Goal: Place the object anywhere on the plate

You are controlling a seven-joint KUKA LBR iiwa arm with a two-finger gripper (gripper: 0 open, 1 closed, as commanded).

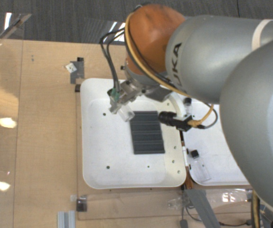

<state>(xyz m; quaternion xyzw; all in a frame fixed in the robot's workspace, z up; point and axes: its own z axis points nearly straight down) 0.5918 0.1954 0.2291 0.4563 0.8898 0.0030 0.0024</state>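
Note:
A dark grey ribbed plate [148,133] lies flat in the middle of the left white bin [94,172]. My gripper [119,107] hangs low over the bin floor, just past the plate's upper left corner. A small green thing [113,95] shows at the gripper's upper left side; whether it is held or part of the tool is unclear. The big grey arm with its orange band [150,30] hides the bin's far right part.
The right white bin [217,172] lies under the arm, mostly hidden. A black cable with a yellow lead [183,122] hangs across the divider between the bins. A small metal bracket [76,70] stands on the bench beyond the left bin's far corner.

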